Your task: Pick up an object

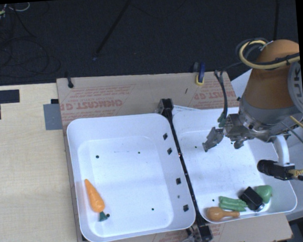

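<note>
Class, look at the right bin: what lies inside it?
In the right bin, near its front edge: a yellow-orange pear-like toy, a green piece, and a black object partly covering another green piece.

You have two bins side by side on the bench (pixel 24 171). In the left bin (pixel 120 128), a carrot (pixel 94 196) lies near its left wall. In the right bin's (pixel 213 167) front corner, a pear (pixel 221 213), a bean pod (pixel 232 204) and a block (pixel 251 198) cluster together. The tool (pixel 214 137) hovers above that bin.

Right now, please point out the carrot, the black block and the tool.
carrot (pixel 94 196): camera view, middle of its orange body.
black block (pixel 251 197): camera view, its top face.
tool (pixel 214 138): camera view, its fingertips.
</note>
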Action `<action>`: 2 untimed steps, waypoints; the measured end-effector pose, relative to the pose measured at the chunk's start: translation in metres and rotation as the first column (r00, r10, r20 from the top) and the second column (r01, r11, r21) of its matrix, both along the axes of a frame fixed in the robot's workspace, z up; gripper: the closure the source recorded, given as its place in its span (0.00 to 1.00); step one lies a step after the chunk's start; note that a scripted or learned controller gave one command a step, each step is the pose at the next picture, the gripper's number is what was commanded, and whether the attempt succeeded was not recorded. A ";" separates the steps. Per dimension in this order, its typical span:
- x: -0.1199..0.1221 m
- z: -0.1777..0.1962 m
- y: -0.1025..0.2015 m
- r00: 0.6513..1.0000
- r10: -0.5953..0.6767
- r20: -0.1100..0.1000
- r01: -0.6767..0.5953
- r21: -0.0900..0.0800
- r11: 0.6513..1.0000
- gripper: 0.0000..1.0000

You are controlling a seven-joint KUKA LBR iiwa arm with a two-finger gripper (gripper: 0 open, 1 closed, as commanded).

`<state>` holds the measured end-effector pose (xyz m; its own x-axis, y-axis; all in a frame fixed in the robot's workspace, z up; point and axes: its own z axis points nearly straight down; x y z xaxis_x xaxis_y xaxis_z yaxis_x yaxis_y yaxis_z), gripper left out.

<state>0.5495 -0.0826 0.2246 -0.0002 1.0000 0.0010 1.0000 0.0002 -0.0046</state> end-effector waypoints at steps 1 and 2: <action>0.000 0.009 0.000 1.000 -0.001 -0.003 0.001 0.001 1.000 1.00; 0.034 0.017 0.065 1.000 0.006 0.004 -0.006 0.001 1.000 1.00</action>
<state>0.5831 -0.0172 0.2421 -0.0067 1.0000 0.0016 1.0000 0.0067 -0.0004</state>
